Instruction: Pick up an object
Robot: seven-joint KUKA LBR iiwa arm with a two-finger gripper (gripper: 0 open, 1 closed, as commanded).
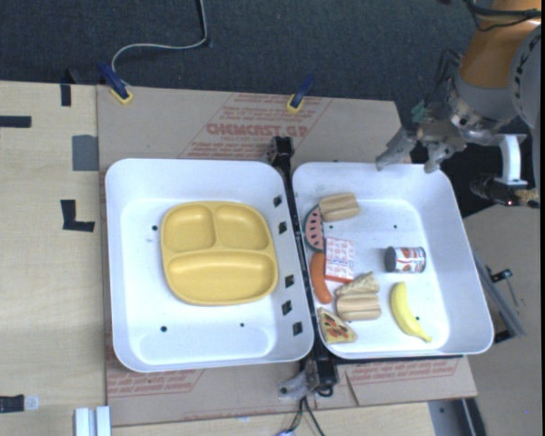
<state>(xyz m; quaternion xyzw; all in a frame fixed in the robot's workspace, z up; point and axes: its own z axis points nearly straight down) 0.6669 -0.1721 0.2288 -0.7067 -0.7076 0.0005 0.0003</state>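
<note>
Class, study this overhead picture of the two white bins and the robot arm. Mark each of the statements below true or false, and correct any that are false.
1. The yellow three-compartment plastic tray lies in the left white bin. True.
2. The yellow toy banana lies on that tray. False: it lies in the right white bin, near its front right corner.
3. The gripper holds the small red and white can. False: the gripper is spread open above the right bin's far edge, with nothing between its fingers.
4. The can lies on its side. True.
5. The toy pizza slice lies in the right bin. True.
</note>
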